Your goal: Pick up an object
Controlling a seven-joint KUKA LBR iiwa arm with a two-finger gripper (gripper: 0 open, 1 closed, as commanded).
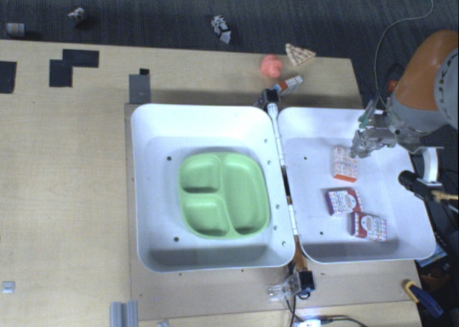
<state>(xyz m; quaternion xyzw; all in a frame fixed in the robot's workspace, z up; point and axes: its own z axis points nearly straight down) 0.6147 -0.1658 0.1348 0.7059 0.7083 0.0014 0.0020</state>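
Note:
Three small packets lie in the right bin (315,125): an orange and white one (345,164), a purple one (341,201) and a red and white one (368,226). My gripper (361,145) hangs low over the right bin, just right of and above the orange and white packet, its tips close to that packet's upper right corner. Nothing shows between its fingers. The grey arm with its orange band (423,74) reaches in from the right.
The left bin (154,132) holds a green divided tray (223,193). Behind the bins on the bench lie a pink ball (271,66), a wedge-shaped toy (299,54) and a small tube (289,84). Black cables and clamps sit at the right bin's right edge.

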